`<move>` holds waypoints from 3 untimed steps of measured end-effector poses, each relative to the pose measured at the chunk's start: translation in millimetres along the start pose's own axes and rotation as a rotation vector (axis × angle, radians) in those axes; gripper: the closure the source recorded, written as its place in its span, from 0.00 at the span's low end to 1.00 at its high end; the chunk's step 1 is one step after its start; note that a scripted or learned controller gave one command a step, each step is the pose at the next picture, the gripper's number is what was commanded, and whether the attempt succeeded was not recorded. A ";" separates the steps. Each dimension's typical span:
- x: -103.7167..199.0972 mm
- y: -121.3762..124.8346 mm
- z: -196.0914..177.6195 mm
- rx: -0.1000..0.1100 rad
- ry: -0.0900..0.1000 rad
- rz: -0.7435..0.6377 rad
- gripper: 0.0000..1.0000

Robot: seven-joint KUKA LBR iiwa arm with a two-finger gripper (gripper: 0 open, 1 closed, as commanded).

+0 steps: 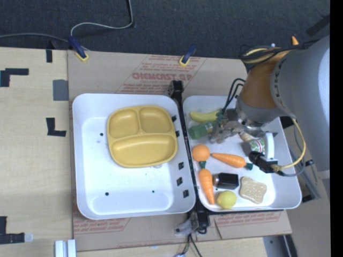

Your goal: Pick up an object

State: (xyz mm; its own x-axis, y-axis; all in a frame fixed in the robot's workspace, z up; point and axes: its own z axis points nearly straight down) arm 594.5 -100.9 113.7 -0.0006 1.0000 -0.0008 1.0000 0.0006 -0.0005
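Camera view, left to right. Left bin [91, 197]: a yellow divided plate [142, 134] lies in its far half, clear of the arm's reach, likely a drop-off target. Right bin [286, 194] holds the pickable clutter, packed close so any descent meets something: banana [201, 115] at the far-left corner with a green piece [199, 132] just beside it, orange ball [200, 153], two carrots [229, 159] [206, 185], a black block [227, 180], a lemon [226, 199] and a toast slice [252, 189] along the near side. Gripper [221, 131] sits low in the bin's far half, just right of the banana and green piece, wrist bent down from the right for a top-down grab. Fingers: cannot tell whether spread or closed; nothing visibly pinched. Judgement: candidate object is banana or green piece.
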 end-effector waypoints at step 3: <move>6.0 -0.6 27.5 -0.004 0.000 0.000 0.00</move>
